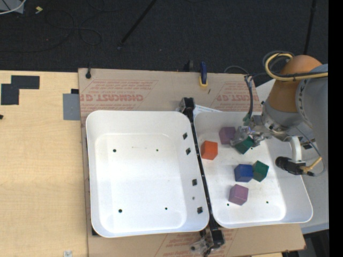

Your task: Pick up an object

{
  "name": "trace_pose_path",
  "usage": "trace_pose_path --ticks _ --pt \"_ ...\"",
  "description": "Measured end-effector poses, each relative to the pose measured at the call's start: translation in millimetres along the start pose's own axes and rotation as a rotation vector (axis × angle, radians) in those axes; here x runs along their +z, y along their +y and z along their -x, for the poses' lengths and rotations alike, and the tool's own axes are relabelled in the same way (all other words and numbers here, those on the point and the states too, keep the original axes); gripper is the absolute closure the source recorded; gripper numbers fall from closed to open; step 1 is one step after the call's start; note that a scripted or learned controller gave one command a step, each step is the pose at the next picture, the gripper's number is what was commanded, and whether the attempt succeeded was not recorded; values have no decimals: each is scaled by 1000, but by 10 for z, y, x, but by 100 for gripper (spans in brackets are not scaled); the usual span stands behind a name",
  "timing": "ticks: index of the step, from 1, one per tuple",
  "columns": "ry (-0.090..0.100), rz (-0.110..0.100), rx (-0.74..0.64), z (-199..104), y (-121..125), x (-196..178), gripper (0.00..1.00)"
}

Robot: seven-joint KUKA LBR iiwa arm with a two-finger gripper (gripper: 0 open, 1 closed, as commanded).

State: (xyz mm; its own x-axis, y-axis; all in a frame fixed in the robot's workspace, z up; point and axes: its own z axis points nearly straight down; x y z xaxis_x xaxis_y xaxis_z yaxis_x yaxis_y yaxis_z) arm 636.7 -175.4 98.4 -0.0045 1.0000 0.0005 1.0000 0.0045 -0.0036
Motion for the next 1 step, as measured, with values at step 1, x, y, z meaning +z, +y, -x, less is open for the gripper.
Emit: trace_pose_path --ticks 1 --pt "1 11 -2 -635 97 -975 100"
